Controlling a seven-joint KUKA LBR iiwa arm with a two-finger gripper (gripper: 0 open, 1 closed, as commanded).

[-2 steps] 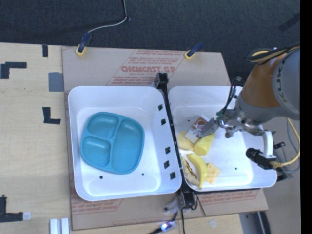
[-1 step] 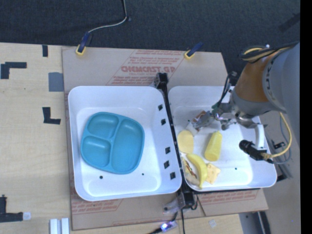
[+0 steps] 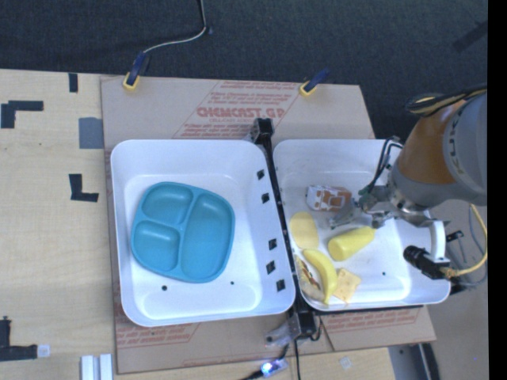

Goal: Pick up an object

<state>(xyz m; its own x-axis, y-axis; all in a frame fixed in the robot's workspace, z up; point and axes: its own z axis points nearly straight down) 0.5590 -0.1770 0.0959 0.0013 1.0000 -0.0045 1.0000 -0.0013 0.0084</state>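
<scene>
In the right bin, nearest the camera, lie a banana and a yellow wedge. Beyond them a yellow cylinder sits just beside the gripper — the grip cannot be made out. Farther left, a blue plate rests in the left bin.
</scene>
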